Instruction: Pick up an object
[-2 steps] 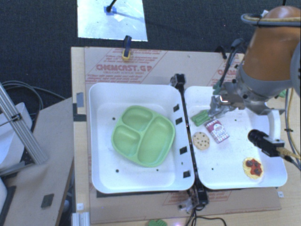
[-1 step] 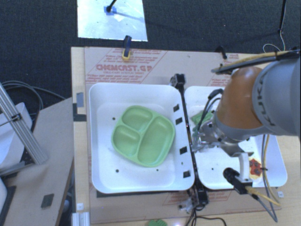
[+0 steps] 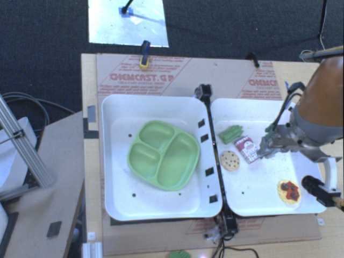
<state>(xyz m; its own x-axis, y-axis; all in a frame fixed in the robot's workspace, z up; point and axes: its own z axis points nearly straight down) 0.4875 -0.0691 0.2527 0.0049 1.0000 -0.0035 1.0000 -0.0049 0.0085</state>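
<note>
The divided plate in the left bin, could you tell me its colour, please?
Light green, seen clearly in the camera view: the divided plate.

The two white bins (image 3: 161,208) look like smooth moulded plastic with a faint sheen, and the green divided plate (image 3: 164,155) in the left one is glossy plastic too, catching soft highlights along its ridges. In the right bin, the red packet (image 3: 247,148) beside the gripper (image 3: 264,150) has a shiny printed wrapper, while the cookie (image 3: 230,160) left of it looks matt and grainy. Under the bins the desk (image 3: 156,77) is covered by a flat, dull, paper-like sheet with red lettering, and beyond it the floor (image 3: 43,36) is dark, rough carpet bearing a brushed, reflective metal plate (image 3: 126,15).
</note>
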